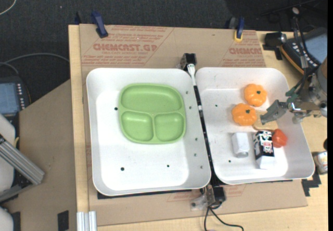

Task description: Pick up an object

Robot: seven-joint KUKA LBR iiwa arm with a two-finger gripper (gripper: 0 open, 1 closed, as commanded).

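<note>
Crowding is the risk imo: jaws (271, 113) (can't tell if apart or together) hover by the near orange fruit (244, 114) in the right bin (218, 162), so they could clip the red ball (280, 138) or carton (264, 146).

Right bin (223, 165): left strip bare, passable. Centre-right crowded — two orange pumpkins (250, 104), grey can (240, 144), carton (264, 148), red ball (280, 138). Left bin (104, 167): green tray (152, 113) occupies upper middle.
</note>
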